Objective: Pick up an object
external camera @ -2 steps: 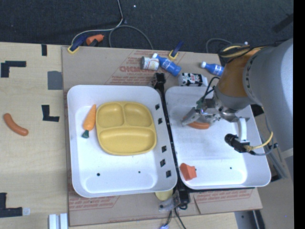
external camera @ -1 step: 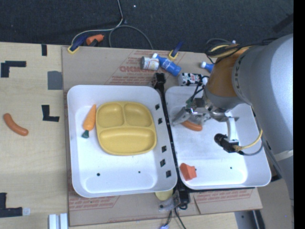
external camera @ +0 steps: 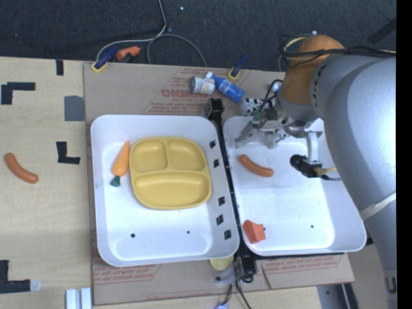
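Both bins (external camera: 103,192) white. Divided plate (external camera: 170,172) yellow; carrot (external camera: 120,159) orange, green tip. Sausage (external camera: 256,166) and block (external camera: 254,231) orange-red.

Two shallow white bins sit side by side — left bin (external camera: 103,224), right bin (external camera: 302,227). Two toy sausages — one (external camera: 256,166) in the right bin, one (external camera: 20,168) on the bench. One yellow divided plate (external camera: 170,173), one toy carrot (external camera: 120,160), one orange block (external camera: 253,231).

A pale wooden surface (external camera: 38,237) carries black tape marks (external camera: 16,92) on its left part. Beyond its far edge lies dark carpet (external camera: 77,11), crossed by a thin cable (external camera: 161,18). Lighting is even.
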You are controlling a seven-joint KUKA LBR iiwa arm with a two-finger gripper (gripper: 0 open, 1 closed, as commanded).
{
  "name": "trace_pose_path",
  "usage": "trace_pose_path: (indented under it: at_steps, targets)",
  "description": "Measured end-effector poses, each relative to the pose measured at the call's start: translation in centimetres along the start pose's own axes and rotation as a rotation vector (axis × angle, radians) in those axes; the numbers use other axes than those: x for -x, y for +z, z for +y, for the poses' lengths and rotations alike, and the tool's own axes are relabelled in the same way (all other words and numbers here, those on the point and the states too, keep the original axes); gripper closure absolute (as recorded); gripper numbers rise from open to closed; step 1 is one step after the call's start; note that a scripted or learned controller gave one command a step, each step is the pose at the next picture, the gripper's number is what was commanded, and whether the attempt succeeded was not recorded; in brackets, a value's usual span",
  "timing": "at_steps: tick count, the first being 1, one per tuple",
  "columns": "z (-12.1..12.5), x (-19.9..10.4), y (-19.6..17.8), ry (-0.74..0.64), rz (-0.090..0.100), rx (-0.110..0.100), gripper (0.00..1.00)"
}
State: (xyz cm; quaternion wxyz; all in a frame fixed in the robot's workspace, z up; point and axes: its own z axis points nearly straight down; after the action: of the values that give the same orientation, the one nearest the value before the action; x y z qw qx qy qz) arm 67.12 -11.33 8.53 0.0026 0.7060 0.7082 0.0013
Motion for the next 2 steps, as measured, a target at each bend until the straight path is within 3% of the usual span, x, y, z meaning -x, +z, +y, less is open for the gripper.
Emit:
trace_pose_path:
  at_steps: [1, 2]
  targets:
    - [-5.0, -0.4, -0.2, 0.003, -0.001, -0.001, 0.0]
    - [-6.3, 1.7, -0.2, 0.003, 0.001, 0.001, 0.0]
